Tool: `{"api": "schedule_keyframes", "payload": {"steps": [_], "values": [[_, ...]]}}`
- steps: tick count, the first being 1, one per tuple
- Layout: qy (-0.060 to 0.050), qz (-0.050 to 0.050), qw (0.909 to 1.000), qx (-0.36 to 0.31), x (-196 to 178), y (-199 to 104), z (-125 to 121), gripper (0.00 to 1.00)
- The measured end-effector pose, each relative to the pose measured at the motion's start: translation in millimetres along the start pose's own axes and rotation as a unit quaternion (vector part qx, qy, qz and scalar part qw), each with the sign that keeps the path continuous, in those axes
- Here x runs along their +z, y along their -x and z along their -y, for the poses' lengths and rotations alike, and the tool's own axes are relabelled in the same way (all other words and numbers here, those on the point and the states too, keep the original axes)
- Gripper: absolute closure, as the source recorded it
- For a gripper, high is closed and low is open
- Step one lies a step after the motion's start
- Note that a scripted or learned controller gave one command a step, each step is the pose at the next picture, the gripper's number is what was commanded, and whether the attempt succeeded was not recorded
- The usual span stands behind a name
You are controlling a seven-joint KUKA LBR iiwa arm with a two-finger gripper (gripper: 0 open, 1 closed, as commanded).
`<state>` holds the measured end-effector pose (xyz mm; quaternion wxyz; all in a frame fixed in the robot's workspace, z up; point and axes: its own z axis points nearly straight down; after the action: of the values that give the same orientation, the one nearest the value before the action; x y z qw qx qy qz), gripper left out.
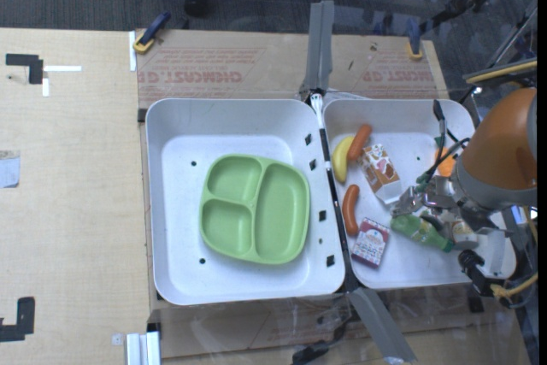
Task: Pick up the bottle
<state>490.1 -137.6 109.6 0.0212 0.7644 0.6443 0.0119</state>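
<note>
gripper (425,203) is sitting low in the right bin (402,273) right at the green bottle (422,231) lying on its side, can't tell jaw state; bottle is looking light, smooth, slippery plastic, so I'm thinking grab across the mid-body

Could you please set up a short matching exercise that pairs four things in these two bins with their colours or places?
Things:
1. plate
2. banana
3. bottle
4. small box

Descriptions:
A. green, lying at the end effector in the right bin
B. yellow, by the divider
C. pink, near the right bin's front edge
D. light green with three compartments, in the left bin

Pairs: 1-D, 2-B, 3-A, 4-C
</note>
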Motion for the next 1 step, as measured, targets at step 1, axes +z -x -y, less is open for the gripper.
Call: {"api": "schedule_keyframes", "payload": {"steps": [1], "values": [[-0.024, -0.004, 0.9997, -0.003, -90.5, 14.3, -10.6, 0.00]]}}
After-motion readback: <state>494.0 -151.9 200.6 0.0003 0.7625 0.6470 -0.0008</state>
